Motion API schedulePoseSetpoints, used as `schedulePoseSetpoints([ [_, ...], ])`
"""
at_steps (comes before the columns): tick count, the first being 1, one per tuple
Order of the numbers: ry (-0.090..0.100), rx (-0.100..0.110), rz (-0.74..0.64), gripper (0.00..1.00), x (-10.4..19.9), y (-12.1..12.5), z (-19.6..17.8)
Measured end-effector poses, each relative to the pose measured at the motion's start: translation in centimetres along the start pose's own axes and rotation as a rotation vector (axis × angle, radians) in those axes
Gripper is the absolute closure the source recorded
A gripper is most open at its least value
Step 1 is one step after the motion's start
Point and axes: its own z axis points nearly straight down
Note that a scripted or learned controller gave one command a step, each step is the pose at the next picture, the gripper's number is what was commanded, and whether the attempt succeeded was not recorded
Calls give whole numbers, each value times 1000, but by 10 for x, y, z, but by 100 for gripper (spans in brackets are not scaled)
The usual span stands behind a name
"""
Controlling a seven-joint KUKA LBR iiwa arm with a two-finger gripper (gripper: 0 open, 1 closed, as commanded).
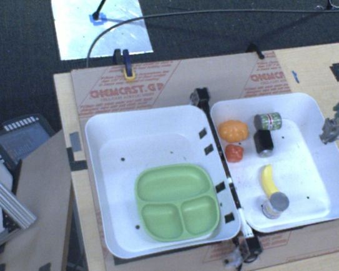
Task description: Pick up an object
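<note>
The right bin [312, 202] holds an orange [234, 130], a small red tomato [234, 152], a green-labelled can [268, 121] on its side, a black cylinder [263, 141], a yellow banana [268, 180] and a grey-topped can [276, 204]. My gripper [332, 131] hangs at the far right, over the right bin's right rim, well apart from all the objects. Nothing shows between its fingers.
The left bin [108, 147] carries a green divided plate [176, 201]. A black clip divider [217, 156] runs between the bins. A teach pendant [22, 140] and an aluminium rail [1, 188] lie on the side table at left. Cables cross the dark floor behind.
</note>
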Motion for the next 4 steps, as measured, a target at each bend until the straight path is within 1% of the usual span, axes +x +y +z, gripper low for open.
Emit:
schedulePoseSetpoints([
  [1, 5, 5, -5, 100, 60, 5, 10],
  [3, 6, 5, -5, 100, 176, 6, 30],
  [4, 5, 4, -5, 100, 221, 6, 22],
])
